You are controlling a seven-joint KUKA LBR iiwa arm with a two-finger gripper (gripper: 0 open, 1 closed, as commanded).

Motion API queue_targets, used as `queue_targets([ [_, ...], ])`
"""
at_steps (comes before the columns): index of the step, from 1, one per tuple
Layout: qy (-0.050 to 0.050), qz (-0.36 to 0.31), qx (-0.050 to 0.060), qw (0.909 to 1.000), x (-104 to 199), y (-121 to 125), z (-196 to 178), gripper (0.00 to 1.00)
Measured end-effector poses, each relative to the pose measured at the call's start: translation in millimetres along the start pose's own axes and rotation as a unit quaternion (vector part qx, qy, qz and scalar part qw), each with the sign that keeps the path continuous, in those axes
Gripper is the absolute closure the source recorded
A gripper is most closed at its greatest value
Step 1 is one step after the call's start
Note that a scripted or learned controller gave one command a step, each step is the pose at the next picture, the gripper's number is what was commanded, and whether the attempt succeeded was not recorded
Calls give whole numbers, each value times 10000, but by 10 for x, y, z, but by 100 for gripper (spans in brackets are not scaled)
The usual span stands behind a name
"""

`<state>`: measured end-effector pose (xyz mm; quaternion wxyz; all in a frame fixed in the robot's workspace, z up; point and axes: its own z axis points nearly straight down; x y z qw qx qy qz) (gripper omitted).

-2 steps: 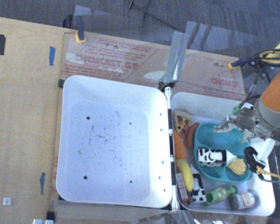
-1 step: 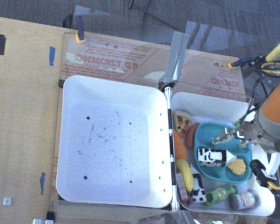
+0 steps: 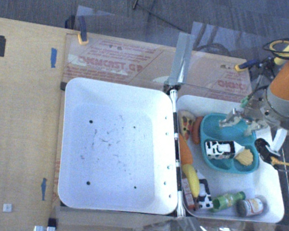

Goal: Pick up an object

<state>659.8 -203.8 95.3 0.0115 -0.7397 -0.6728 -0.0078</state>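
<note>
So basically the two-finger gripper (image 3: 245, 117) is being hovered over the far rim of the teal plastic divided dish (image 3: 215, 125), which is sitting in the right-hand shallow white bin (image 3: 274, 183), and whether anything is being pinched can't be told since the metal parts up there are blurring into one shiny clump. No object is being shown between them, so nothing is being counted as held. Inside the dish, a small black-and-white patterned box (image 3: 219, 148) and a yellowish crumbly-looking lump (image 3: 245, 156) are lying next to each other. The box is probably the easy pick: likely light, stiff card, best taken across its short sides. The lump is being judged softer and maybe squashable. Along the bin's left wall an orange carrot-shaped toy (image 3: 184, 150) and a yellow corn-like piece (image 3: 190, 180) are lying end to end, probably smooth and rolly. Near the front edge a green plastic bottle (image 3: 227, 200) and a small capped jar (image 3: 252, 207) are lying on their sides, round and likely slippery, so across the body is being suggested. The left-hand white bin (image 3: 82, 103) is just showing scuffs. Labels are too small to be read, and the stuff by the corn is being half hidden.
</note>
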Motion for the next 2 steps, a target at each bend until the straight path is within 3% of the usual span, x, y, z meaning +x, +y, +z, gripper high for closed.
queue_targets([
  [1,-98,-233,7,9997,139,81,11,0],
  [2,-155,-251,-84,9995,129,114,-109,100],
])
